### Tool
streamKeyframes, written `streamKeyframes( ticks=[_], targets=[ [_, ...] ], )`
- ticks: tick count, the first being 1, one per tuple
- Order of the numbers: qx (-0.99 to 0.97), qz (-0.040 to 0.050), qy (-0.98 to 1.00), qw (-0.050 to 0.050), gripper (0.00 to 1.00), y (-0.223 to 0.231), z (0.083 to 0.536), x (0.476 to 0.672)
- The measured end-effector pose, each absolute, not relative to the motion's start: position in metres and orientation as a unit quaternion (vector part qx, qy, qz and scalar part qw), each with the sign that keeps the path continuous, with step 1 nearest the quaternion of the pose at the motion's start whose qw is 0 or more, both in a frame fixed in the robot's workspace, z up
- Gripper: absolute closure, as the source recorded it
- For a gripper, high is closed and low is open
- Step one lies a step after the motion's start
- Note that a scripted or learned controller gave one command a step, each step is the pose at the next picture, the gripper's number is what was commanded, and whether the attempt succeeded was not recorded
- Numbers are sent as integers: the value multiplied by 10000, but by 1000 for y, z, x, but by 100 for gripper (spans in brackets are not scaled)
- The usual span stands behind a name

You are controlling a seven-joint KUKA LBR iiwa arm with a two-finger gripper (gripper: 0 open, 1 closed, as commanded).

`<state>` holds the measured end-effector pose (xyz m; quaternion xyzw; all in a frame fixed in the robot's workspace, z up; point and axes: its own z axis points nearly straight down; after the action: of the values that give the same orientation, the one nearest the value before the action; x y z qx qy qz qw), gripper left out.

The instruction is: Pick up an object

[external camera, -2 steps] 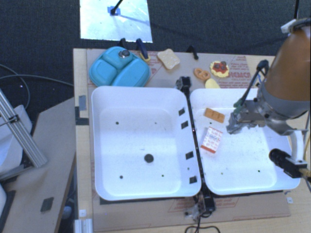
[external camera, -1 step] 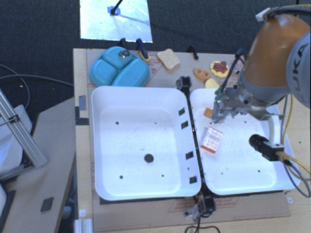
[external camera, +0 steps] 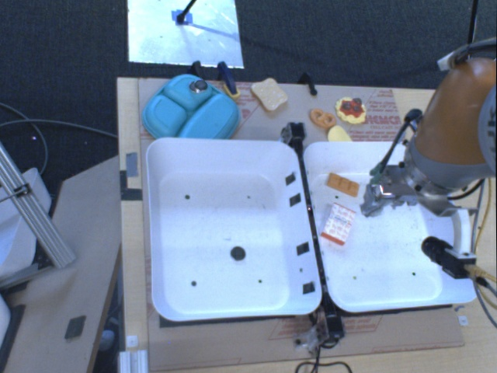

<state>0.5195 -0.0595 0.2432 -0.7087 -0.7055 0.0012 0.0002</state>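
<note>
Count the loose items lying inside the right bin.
2: an orange cracker-like piece near the bin's upper left, and a small red-and-white packet just below it. The arm covers part of the right bin, so more may be hidden.

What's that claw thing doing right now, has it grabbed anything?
Gripper: low over the right bin, between the orange cracker and the red-and-white packet; nothing seen in its grasp, and open or closed cannot be told.

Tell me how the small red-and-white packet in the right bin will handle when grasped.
The packet looks thin and flat, so probably light and bendy. Lying flush on the bin floor, it may slide rather than lift.
</note>
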Motion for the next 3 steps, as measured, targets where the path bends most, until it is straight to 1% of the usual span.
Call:
streamKeyframes(
  ticks=[1, 2, 3],
  targets=[
    [-7045, -22, -7097, -20, 100, -31, 259, 560],
    [-7102, 20, -7040, -11, 100, -142, 206, 562],
    [-7091, 14, -7051, 1, 100, -211, 144, 545]
  ],
)
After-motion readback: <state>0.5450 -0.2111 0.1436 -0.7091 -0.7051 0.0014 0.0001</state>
